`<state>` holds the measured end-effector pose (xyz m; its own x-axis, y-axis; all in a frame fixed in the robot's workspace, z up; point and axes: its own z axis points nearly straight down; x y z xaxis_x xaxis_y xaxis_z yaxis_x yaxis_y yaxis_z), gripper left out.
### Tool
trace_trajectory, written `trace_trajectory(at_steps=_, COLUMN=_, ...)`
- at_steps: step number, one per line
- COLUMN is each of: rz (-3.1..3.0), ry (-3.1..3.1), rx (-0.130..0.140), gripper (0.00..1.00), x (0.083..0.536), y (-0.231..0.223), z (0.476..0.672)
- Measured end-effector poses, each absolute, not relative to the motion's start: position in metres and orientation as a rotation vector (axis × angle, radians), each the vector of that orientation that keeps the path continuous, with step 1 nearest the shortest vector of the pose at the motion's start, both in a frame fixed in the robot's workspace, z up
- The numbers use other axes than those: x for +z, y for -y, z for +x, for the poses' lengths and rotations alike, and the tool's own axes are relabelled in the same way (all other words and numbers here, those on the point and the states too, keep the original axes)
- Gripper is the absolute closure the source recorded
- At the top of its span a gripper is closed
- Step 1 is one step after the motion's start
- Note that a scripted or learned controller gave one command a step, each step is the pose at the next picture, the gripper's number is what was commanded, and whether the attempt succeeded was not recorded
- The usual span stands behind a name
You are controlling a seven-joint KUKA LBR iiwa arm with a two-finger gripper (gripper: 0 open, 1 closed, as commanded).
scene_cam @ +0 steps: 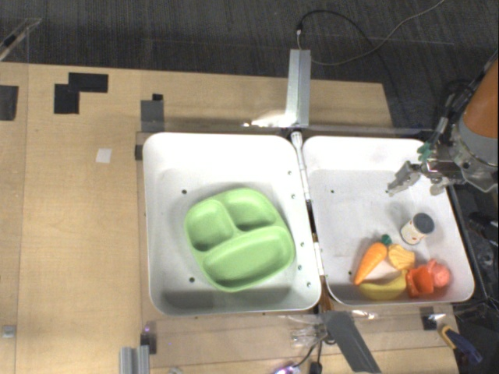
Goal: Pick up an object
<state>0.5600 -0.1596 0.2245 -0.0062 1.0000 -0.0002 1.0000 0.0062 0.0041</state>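
Over right bin (343,162), gripper (409,176) above toy carrot (371,262); apart.

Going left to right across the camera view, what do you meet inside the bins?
Green tray → carrot → small cup → red toy, with the gripper above the cup.

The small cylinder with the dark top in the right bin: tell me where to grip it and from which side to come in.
Grip the small cylinder across its round side wall, coming straight down from above. It lies apart from the toy carrot and the rest of the pile, so the fingers likely have room on both sides. The gripper hovers just above it in the view, near the right bin's far right side.
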Motion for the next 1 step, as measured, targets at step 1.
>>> trace_trajectory(at_steps=1, rz=2.204, ry=-2.228, rx=0.011, gripper=1.00, x=0.2360, y=0.1584, z=0.5620)
